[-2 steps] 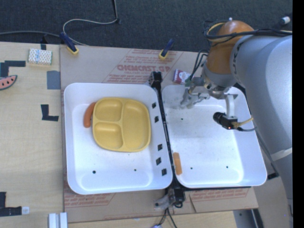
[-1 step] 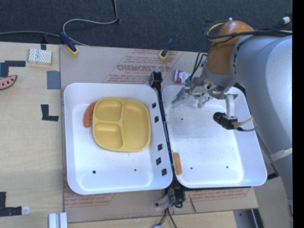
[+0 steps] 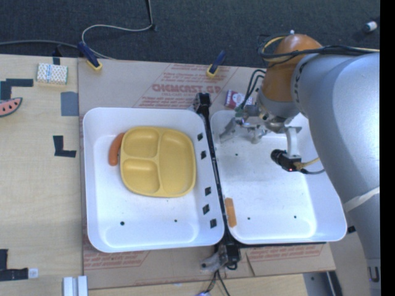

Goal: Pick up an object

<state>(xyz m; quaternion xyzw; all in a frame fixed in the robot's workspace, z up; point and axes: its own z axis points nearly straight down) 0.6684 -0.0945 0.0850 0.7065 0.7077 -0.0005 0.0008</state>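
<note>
My gripper (image 3: 250,127) hangs low over the far left part of the right bin (image 3: 278,224), under the orange wrist band. A small orange carrot-like piece (image 3: 229,212) lies against that bin's left wall near the front, well apart from the gripper. In the left bin (image 3: 99,221) a yellow divided plate (image 3: 158,161) lies flat. An orange-red sausage-shaped piece (image 3: 114,150) rests against the plate's left rim. I see nothing held in the gripper.
A small red and white packet (image 3: 232,97) lies on the cardboard just beyond the right bin. The grey arm covers the right bin's right side. Black clips (image 3: 202,100) sit along the divider between the bins. Blue and yellow clamps (image 3: 89,55) hold the cardboard's far edge.
</note>
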